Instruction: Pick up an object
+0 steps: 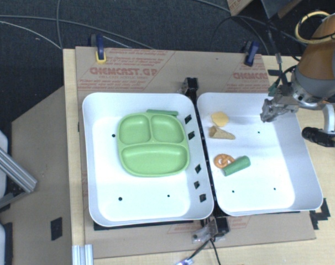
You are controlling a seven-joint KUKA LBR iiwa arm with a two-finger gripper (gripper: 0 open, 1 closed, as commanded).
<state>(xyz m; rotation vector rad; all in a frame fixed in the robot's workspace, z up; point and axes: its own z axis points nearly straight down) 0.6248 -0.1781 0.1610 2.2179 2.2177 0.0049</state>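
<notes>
In the camera view, the arm is reaching in from the right, and its gripper point(272, 110) is hanging over the far right part of the right bin point(300, 164). Whether the jaws are wide or narrow I cannot tell; nothing is showing between them.

The things to pick are lying toward the left side of that same bin, well apart from the gripper. A yellow round piece point(220, 118) is sitting near the far wall, with a tan wedge point(221, 133) just beside it on the near side. Closer to the camera, an orange pretzel point(223, 160) and a green cylinder point(236, 165) are lying touching each other.

The left bin point(95, 164) is holding a green divided plate point(153, 145), which is not near the arm.

Judging from this layout, several risks are standing out. All four items are small and low, so a descent that is slightly off is likely closing on bare bin floor. The pretzel and cylinder are touching, so a grasp on one may be nudging the other, or catching both badly. The cylinder could be rolling away under a finger. The wedge and the round piece are sitting near the wall between the bins, which may be crowding the fingers.
</notes>
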